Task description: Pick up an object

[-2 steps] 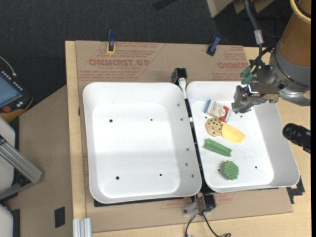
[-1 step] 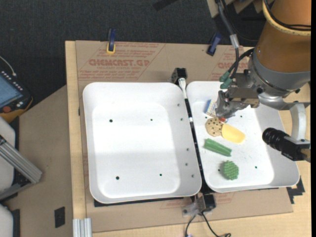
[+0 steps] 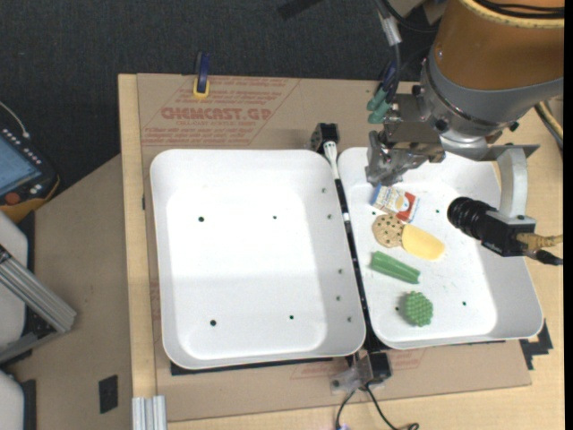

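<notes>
Right bin [image 3: 510, 316], speckled round cookie [image 3: 388, 230], knobbly green ball [image 3: 416, 308]

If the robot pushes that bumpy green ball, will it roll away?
The green ball looks round, so it would probably roll. Its bumpy surface might slow it. It sits near the right bin front wall, which would likely stop it.

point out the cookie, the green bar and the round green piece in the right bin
cookie [image 3: 387, 230], camera view, centre of its speckled brown face
green bar [image 3: 395, 267], camera view, middle of its length
round green piece [image 3: 415, 308], camera view, centre of its bumpy top
</notes>
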`<state>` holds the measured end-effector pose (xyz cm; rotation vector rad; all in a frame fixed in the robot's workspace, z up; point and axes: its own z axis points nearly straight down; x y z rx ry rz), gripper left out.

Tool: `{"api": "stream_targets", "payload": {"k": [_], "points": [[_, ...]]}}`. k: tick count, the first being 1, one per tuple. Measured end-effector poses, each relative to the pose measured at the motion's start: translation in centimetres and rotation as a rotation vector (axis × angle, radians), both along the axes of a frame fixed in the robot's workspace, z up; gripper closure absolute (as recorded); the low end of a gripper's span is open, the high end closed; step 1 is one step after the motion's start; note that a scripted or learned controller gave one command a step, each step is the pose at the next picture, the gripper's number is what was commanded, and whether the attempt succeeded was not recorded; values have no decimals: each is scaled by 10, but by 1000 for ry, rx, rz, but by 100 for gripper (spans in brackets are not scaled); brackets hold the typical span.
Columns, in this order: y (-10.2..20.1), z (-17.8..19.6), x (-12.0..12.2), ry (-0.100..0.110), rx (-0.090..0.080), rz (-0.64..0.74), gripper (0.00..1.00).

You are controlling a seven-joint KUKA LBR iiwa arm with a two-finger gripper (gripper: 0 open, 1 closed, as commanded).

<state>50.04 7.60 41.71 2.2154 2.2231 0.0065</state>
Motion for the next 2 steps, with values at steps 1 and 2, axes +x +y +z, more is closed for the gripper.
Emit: {"api": "stream_targets", "payload": {"k": [1, 2], "points": [[-40, -46, -22, 12, -1, -8, 100], [-24, -15, -21, 1, 0, -2, 100]]}}
